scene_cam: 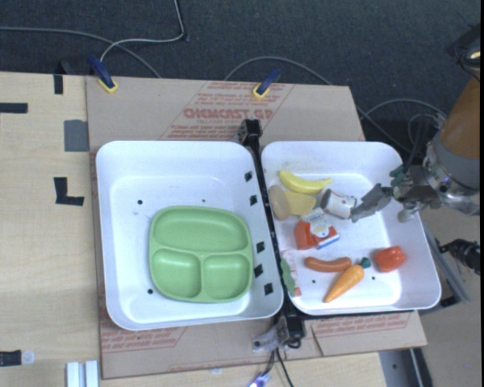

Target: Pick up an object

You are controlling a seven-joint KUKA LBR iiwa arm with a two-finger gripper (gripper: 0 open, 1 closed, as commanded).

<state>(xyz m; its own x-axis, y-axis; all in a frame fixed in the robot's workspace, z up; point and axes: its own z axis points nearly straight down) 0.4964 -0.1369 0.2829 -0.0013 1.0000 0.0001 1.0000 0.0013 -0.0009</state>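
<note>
The right bin [403, 164] holds several toy foods: a yellow banana [304, 184], a tan piece [279, 204], a small white and grey can [337, 203], a red carton [315, 235], a sausage [327, 264], an orange carrot [344, 282] and a red pepper [389, 258]. My gripper [387, 206] reaches in from the right over this bin. Its fingers are spread open, and the left fingertip [365, 208] lies right beside the can. Nothing sits between the fingers.
In the left bin [113, 176] lies a green divided plate [200, 252]. A small green piece [289, 274] rests against the right bin's left wall. The bins stand on a cardboard sheet [218, 111] held by clamps, with cables behind.
</note>
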